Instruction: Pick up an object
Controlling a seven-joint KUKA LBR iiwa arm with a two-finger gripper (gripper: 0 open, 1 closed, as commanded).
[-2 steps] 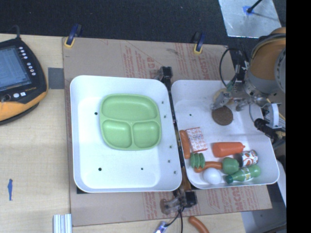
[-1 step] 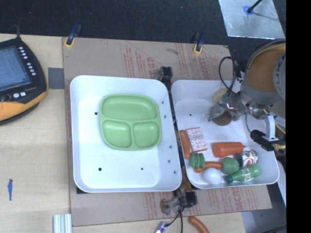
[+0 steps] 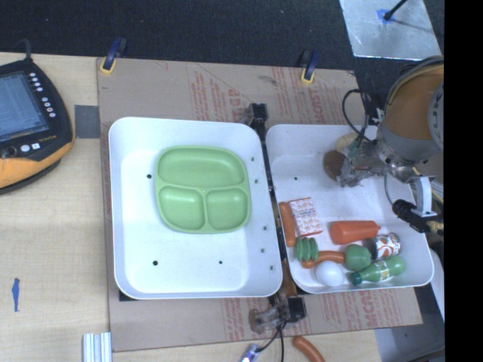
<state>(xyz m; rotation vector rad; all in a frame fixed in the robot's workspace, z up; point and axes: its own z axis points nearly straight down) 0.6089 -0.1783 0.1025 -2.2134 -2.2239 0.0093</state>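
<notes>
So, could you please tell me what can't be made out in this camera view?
- Gripper: finger state unclear, blurred against a brown object.
- Small packet: print too small to read.
- Orange item below the right bin: cut off by the bottom edge.

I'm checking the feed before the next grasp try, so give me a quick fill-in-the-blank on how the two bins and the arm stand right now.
1. The green divided plate lies in the ____ bin in the camera view.
2. The gripper is over the ____ bin, near its far end.
3. The green plate has ____ compartments.
4. The green bottle lies at the right bin's ____ edge.

Missing words: left; right; three; near
</notes>
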